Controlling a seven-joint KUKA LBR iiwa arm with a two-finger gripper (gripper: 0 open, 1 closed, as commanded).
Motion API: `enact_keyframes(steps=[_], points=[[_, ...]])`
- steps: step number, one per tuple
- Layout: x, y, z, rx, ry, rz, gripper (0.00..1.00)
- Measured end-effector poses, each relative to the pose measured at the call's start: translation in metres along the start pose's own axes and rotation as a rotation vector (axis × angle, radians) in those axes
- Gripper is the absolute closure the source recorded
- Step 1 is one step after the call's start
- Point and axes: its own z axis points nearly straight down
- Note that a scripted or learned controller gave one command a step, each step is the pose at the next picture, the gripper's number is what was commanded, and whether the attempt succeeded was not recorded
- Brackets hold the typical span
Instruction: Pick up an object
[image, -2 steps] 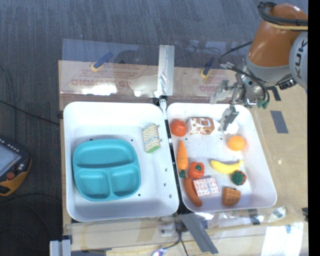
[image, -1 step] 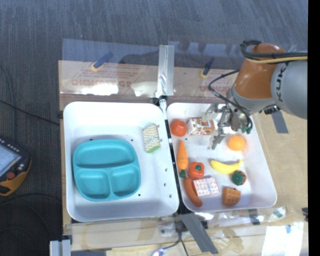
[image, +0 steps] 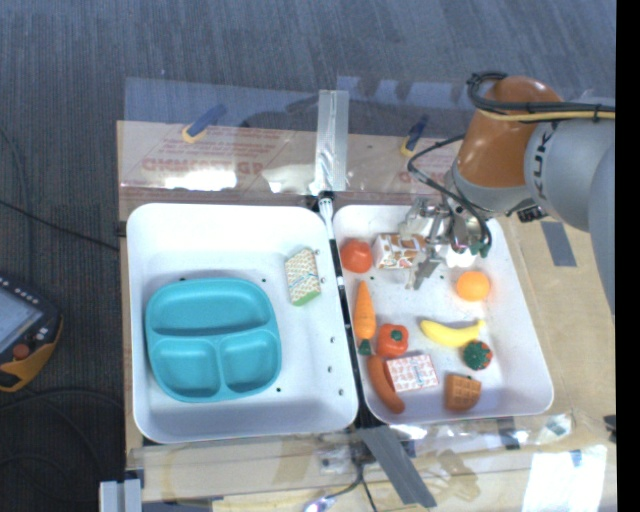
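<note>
**A:** Panel one: the gripper (image: 432, 262) hangs low over the far end of the right bin (image: 528, 330); what sits closest to its fingers?

**B:** A small patterned box (image: 397, 251) lies just beside them, on the side toward the divider; a tomato (image: 355, 255) lies beyond that box; an orange (image: 473, 286) sits near them on the opposite side; a banana (image: 452, 332) lies nearer the camera than the tips. Whether the fingers stand apart or together cannot be told, nor whether anything sits between them (the wrist hardware blurs the view).

**A:** What could go wrong from here?

**B:** In my judgement, crowding; a closing stroke could nudge the box aside or catch only its corner, so it slips on the lift; the round orange would likely roll away if brushed.

**A:** Any legible writing?

**B:** None; the box carries a red-and-white print too small to read, as does a second box (image: 412, 373) well away from the fingers; faint red lettering on the board (image: 200, 155) behind the bins is illegible.
</note>
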Motion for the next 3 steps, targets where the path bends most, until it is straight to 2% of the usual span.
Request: enact_keyframes(steps=[1, 2, 3], points=[[0.058, -0.012, -0.001, -0.005, -0.038, 0.092, 0.0], [0.026, -0.001, 0.018, -0.007, 0.006, 0.082, 0.0], [0.085, -0.002, 0.016, -0.004, 0.004, 0.089, 0.0]])
